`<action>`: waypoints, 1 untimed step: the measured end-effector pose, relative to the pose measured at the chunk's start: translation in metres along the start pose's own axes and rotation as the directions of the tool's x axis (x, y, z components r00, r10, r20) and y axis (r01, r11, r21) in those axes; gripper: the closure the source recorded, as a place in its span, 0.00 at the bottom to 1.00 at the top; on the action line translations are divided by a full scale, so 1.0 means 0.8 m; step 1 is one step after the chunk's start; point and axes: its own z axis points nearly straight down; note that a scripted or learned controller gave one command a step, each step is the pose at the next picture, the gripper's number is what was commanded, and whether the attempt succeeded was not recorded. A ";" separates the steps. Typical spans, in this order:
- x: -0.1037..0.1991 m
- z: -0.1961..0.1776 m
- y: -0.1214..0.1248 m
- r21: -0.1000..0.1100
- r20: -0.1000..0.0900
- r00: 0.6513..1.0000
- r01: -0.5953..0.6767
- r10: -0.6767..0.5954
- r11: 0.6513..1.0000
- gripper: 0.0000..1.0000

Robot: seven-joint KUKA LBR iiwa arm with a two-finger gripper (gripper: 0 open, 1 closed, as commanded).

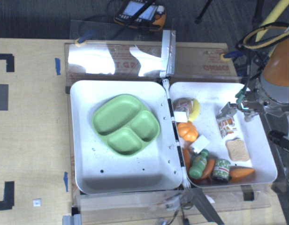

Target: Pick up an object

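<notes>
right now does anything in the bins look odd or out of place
Nothing looks spilled or broken. The toy food is crowded along the right bin's left and near edges, and the green plate sits alone in the left bin.

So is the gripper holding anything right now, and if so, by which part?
Cannot be told. The gripper hovers above the small snack packet in the right bin.

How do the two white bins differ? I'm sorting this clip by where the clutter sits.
The left bin carries one green divided plate, lying flat near its middle; the right bin carries many small food items, such as a toast slice and a green bottle. The gripper sits over the right bin, not the left. Both are shallow, white and side by side.
</notes>
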 end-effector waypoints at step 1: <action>-0.027 0.126 0.043 -0.015 0.005 0.997 0.074 -0.074 0.997 0.00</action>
